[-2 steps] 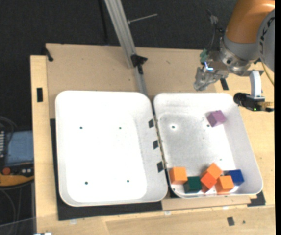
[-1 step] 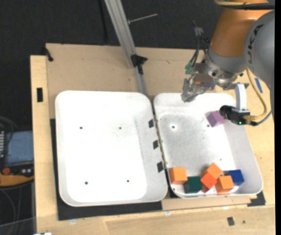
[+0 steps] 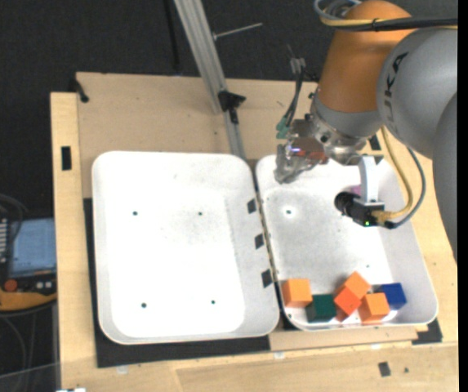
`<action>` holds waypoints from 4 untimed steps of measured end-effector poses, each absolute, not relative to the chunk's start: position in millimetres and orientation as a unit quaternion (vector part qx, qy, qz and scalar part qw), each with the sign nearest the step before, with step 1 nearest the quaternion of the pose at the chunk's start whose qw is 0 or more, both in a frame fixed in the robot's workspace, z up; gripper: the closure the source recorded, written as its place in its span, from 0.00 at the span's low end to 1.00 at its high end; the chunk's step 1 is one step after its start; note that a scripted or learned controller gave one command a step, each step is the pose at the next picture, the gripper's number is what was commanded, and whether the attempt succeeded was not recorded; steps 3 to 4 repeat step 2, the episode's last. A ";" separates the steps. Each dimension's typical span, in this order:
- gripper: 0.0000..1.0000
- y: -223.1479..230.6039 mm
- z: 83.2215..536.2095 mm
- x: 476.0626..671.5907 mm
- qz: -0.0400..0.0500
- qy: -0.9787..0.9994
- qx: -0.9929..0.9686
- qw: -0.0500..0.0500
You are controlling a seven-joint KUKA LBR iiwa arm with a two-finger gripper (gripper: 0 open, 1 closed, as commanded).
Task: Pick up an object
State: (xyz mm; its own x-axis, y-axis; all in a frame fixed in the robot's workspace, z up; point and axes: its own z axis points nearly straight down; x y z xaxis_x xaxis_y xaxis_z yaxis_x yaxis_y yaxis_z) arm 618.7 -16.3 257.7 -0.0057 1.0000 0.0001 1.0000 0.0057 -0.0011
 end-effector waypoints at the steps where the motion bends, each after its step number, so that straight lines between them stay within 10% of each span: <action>1: 1.00 36.9 255.2 601.0 0.000 -0.710 -0.705 0.001; 4: 1.00 73.9 258.2 573.9 0.000 -0.710 -0.705 0.001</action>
